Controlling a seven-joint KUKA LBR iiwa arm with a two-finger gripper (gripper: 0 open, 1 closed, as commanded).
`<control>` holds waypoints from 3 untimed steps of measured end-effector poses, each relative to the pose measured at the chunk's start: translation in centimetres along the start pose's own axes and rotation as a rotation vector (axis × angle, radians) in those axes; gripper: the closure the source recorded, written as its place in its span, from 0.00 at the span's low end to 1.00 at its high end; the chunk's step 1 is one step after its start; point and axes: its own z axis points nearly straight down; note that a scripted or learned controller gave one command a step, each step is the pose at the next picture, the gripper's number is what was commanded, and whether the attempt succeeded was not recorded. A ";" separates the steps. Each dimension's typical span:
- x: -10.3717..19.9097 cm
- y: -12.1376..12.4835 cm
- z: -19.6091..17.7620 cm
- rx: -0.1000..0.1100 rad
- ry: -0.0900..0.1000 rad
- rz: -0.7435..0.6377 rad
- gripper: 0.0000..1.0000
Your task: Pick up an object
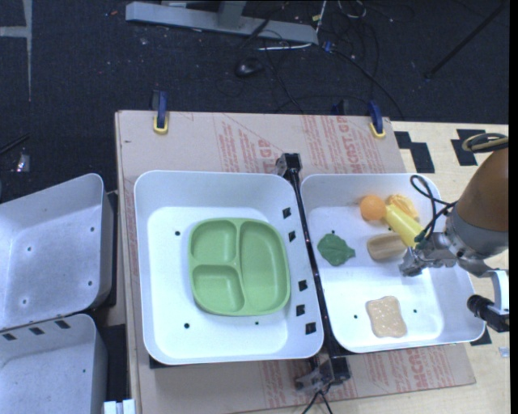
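two white bins: left bin (154,242) holds one green tray (239,266); right bin (340,194) holds five items. gripper (411,265) sits low just beside the tan block (385,247), long axis left-right.

The bench (243,133) is a flat sheet of brown cardboard with faded red printing on it. Two clamps, one blue and yellow (160,111) and the other similar (375,120), grip the far edge of the bench. Beyond that edge lies a dark speckled floor (73,65), crossed by black cables (356,57) and by a grey metal bar (218,20). To the left of the bench stand two white perforated trays (48,242). At the bench's far right corner there is a black and white checker pattern (441,154). The light is even and soft.
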 end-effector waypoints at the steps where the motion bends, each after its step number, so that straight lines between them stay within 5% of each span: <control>1: 0.1 0.2 -6.4 -0.005 -0.002 -0.003 1.00; 3: 0.8 -0.6 -16.4 -0.005 -0.002 -0.005 1.00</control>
